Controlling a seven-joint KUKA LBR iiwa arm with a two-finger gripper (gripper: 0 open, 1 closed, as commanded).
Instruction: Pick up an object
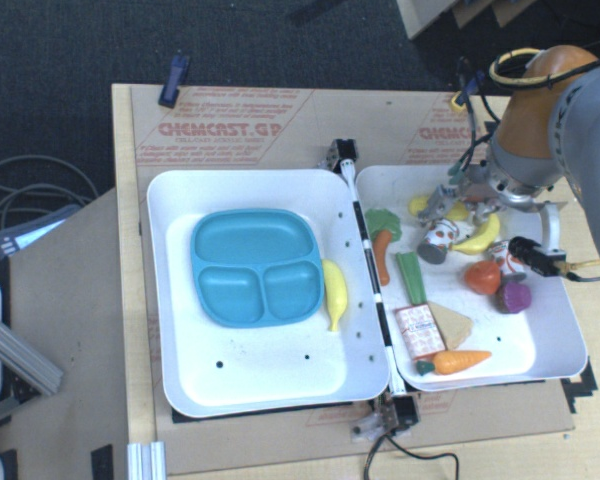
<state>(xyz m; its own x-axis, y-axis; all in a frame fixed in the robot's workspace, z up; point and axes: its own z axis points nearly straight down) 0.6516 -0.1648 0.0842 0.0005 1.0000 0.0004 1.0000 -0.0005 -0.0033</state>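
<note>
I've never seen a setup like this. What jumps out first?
A bright blue divided plate sits in the left bin, with a yellow banana lying at its right edge. The right bin is crowded with colourful toy food, and the grey and orange arm reaches down into its far end.

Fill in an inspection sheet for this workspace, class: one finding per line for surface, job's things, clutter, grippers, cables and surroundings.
Surface: brown board bearing the left bin and right bin.
Job's things: blue tray and banana in the left bin; carrot, purple piece, green stick in the right bin.
Clutter: blue clip at the board's far edge.
Grippers: gripper low over the right bin's far end.
Cables: coiled cables on the floor, left.
Surroundings: dark carpet.
</note>
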